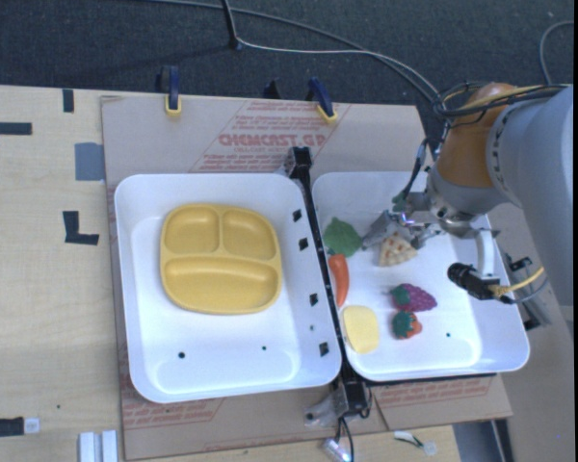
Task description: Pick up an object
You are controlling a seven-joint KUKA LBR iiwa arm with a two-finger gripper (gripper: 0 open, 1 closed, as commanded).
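Tan and lumpy, the toy food piece (398,250) lies in the right bin (482,349) near its upper middle, just under the gripper (397,226), whose grip state I cannot tell from this slant. A good pick probably means descending straight over the piece's centre and straddling its narrower width. Its long axis seems to run from upper right to lower left, the broader end pointing toward the green piece (342,236)

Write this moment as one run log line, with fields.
arm: over right bin | claw: at tan waffle toy | grasp: unconfirmed | left bin: yellow divided plate
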